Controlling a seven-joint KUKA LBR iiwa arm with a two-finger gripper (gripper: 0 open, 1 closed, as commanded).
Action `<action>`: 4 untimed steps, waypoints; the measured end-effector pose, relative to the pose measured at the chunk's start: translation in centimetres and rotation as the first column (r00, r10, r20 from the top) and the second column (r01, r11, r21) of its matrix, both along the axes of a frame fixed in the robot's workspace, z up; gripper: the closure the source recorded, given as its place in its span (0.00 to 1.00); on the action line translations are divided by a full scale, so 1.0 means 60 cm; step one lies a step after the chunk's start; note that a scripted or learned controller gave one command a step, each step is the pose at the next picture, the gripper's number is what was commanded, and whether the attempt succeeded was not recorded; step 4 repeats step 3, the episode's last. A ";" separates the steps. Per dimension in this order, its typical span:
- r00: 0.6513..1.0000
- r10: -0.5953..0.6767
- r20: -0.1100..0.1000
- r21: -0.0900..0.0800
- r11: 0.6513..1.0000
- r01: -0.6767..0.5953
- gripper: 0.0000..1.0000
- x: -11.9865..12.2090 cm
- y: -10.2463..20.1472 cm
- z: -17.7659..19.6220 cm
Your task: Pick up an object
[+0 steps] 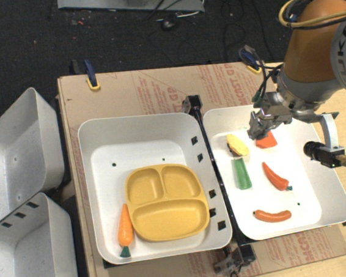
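A: Position of the arm [317, 46]?

B: It enters from the right and reaches over the far part of the right bin [304, 216]. The gripper [259, 127] hangs low, directly above a small red-orange piece [268, 141] on the bin floor. Contact with that piece cannot be confirmed.

A: State of the jaws?

B: I cannot tell; the tips are dark and merge together from this angle.

A: Contents of the right bin?

B: A yellow corn cob [237, 144] just left of the gripper, a green cucumber [242, 173] below it, a red chili pepper [276, 176] near the middle, and an orange sausage [272, 215] at the near edge. All are lying flat and apart.

A: Left bin?

B: The left bin [97, 173] carries a yellow divided plate [166, 202], with a carrot [125, 227] just beside its left rim. Both bins sit on the brown tabletop [143, 92].
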State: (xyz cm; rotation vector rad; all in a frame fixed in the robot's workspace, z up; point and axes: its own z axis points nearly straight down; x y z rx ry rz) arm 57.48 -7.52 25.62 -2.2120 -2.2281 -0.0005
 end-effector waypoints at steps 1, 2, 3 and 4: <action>1.000 -0.001 0.000 -0.001 1.000 0.001 1.00 -0.002 0.075 0.000; 1.000 0.000 -0.001 -0.001 1.000 0.000 1.00 -0.017 0.168 0.001; 1.000 0.001 -0.001 0.000 1.000 -0.001 1.00 -0.023 0.273 -0.010; 1.000 0.001 -0.001 0.000 1.000 -0.001 1.00 -0.023 0.273 -0.010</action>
